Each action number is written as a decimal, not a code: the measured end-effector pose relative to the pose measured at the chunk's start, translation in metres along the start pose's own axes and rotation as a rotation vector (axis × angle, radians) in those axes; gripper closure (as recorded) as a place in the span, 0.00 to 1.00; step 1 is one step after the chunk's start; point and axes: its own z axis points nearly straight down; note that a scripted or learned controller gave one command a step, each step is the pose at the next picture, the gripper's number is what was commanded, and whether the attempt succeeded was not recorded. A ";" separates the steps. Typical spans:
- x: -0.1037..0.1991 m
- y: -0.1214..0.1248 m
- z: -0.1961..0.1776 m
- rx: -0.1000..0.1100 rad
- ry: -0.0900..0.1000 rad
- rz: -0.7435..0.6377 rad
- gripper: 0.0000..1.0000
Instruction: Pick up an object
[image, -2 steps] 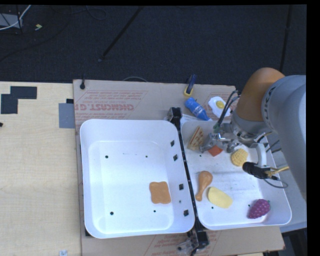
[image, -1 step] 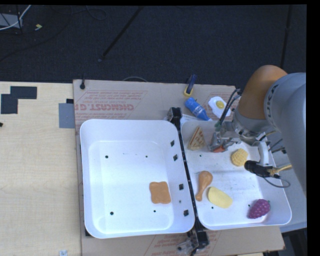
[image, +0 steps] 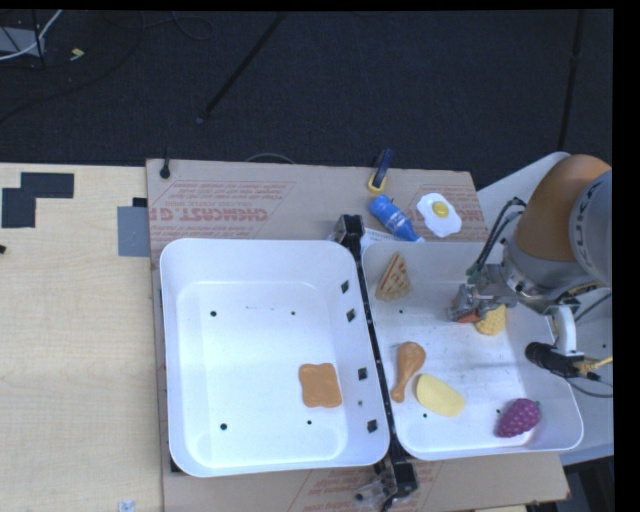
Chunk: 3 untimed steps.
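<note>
1. In the right bin (image: 560, 440), up near its far right side, the grey arm's pincer (image: 468, 308) is down low, right beside a small yellow toy piece (image: 491, 321). Can't honestly tell whether it's spread or pinching anything; it's too small and dark to make out.
2. Same bin also has a waffle-like wedge (image: 393, 278) near the back left, a toy chicken drumstick (image: 405, 368) along the divider, a pale yellow lemon-ish lump (image: 439, 396) just beside the drumstick, and a purple bunch of grapes (image: 518, 417) in the front right corner.
3. The left bin (image: 190, 300) holds a toast slice (image: 320, 385) lying flat toward its front right.
4. Behind the bins on the cardboard: a blue bottle-ish thing (image: 393, 217) and a toy fried egg (image: 438, 214), close together.
</note>
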 end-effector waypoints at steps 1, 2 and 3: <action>-0.020 0.010 -0.093 0.001 -0.001 0.001 1.00; 0.020 -0.016 -0.144 0.004 0.001 0.002 1.00; 0.066 -0.071 -0.083 0.007 0.001 0.004 1.00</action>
